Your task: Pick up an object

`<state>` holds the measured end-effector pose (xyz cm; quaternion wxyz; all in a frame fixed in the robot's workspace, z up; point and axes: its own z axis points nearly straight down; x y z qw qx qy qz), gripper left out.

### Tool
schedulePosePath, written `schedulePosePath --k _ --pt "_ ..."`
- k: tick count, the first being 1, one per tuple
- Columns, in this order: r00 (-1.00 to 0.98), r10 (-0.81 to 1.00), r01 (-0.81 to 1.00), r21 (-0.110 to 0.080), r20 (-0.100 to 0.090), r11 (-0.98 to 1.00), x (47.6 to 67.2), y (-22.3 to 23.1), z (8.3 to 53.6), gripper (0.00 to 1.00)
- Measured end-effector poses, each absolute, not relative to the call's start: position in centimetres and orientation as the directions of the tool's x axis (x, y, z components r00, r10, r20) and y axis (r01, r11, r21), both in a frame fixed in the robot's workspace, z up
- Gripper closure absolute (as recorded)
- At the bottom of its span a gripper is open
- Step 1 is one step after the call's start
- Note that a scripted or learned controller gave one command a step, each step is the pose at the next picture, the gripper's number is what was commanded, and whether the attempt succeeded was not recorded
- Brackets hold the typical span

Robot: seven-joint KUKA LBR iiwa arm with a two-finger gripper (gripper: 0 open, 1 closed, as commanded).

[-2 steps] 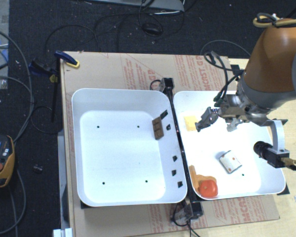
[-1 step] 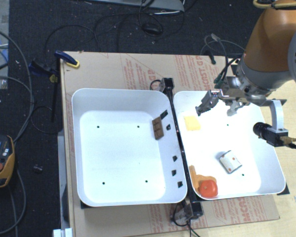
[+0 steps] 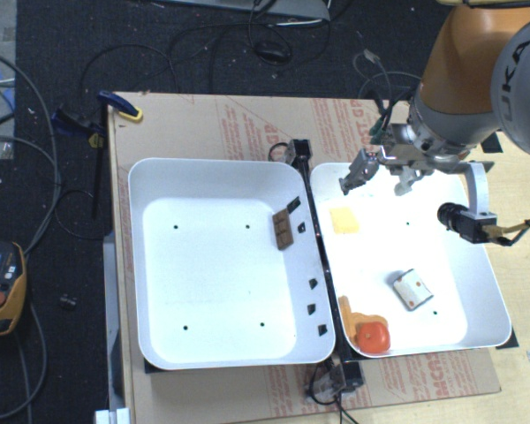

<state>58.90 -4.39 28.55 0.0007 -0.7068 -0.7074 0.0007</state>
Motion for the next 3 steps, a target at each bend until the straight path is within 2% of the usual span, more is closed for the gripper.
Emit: schedulePosePath --k 1,2,3 --pt "-0.002 1.000 1.000 -0.001 0.000 0.002 59.5 -1.9 27.9 0.00" --pt "-0.001 1.000 1.000 -0.002 0.000 0.001 63.5 -1.1 26.5 0.00" --pt "-0.005 1.000 1.000 0.000 0.001 0.005 60.4 4.1 26.9 0.00"
